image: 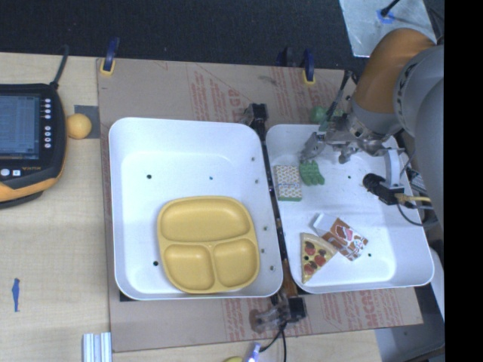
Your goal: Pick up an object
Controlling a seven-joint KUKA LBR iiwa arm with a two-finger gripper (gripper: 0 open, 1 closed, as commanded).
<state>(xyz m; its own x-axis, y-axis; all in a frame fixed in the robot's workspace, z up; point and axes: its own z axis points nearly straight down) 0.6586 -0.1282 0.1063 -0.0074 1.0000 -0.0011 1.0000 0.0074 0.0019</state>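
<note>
Objects for picking lie in the right bin [407, 266]: a green block [312, 174], a checkered sponge [287, 182], a pizza slice toy [315, 256] and a small printed packet [347, 239]. Left bin [132, 202] carries a yellow divided tray [207, 243]. Arm [400, 74] reaches over the right bin. Hand [313, 151] hangs just above the green block, near the sponge; its opening cannot be determined, and no object is seen between the fingers.

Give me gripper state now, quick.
Gripper: over the right bin, just above the green block; open or shut cannot be told.
</note>
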